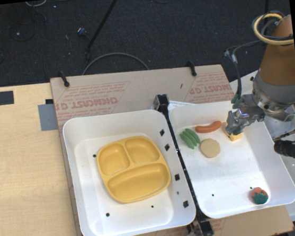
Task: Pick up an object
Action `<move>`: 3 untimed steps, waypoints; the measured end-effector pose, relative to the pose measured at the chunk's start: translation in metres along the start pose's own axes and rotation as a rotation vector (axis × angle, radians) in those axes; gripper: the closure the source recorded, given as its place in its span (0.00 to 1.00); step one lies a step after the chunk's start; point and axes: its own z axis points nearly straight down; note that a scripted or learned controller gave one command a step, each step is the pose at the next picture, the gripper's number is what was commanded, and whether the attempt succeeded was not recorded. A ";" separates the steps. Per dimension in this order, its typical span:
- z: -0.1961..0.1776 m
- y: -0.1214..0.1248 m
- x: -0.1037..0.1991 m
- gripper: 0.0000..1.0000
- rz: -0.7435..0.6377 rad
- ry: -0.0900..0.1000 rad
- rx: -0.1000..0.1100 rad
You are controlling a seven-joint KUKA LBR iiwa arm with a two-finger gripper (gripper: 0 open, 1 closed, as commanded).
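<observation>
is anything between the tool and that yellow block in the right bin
Nothing visible. The tool sits right over the small yellow block near the right bin's far right side. The sausage, green pod and tan round piece all lie to its left, clear of it.

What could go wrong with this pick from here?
1. The gripper sits over a small yellow block near the right bin's far wall; a grasp there may slip off.
2. The sausage lies just beside the block, so closing or lifting could knock it.
3. The green pod and tan disc are close by and may get nudged too.
</observation>
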 end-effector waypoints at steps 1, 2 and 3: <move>0.014 -0.009 0.046 1.00 0.001 0.000 0.002; 0.010 -0.015 0.098 1.00 -0.001 0.001 0.001; 0.011 -0.022 0.154 1.00 -0.001 0.000 0.002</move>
